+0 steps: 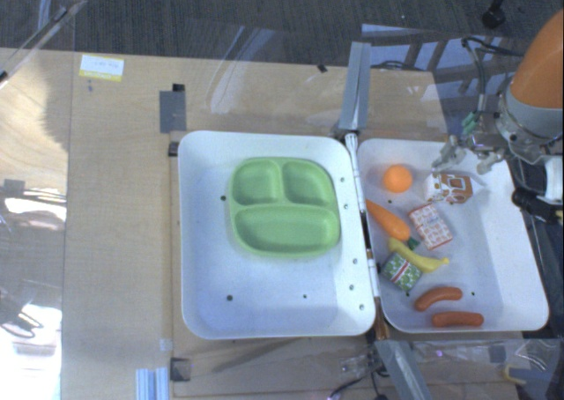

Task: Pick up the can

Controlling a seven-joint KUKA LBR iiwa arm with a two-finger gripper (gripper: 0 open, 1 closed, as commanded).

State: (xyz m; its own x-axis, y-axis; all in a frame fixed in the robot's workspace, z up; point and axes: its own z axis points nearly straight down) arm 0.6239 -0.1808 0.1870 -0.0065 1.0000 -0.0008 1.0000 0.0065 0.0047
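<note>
Pincer (464, 153) over can (451, 187), fingers indistinct.

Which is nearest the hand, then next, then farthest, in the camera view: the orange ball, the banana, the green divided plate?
Measured from the hand at the right bin's top edge:
1. Orange ball, upper left part of the right bin.
2. Banana, middle of the right bin.
3. Green divided plate, in the left bin.

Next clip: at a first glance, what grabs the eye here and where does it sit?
The green divided plate stands out, lying alone in the left bin. The right bin is crowded with small toy food: an orange, a carrot, a banana and two sausages. The gripper hovers over that bin's far edge.
</note>
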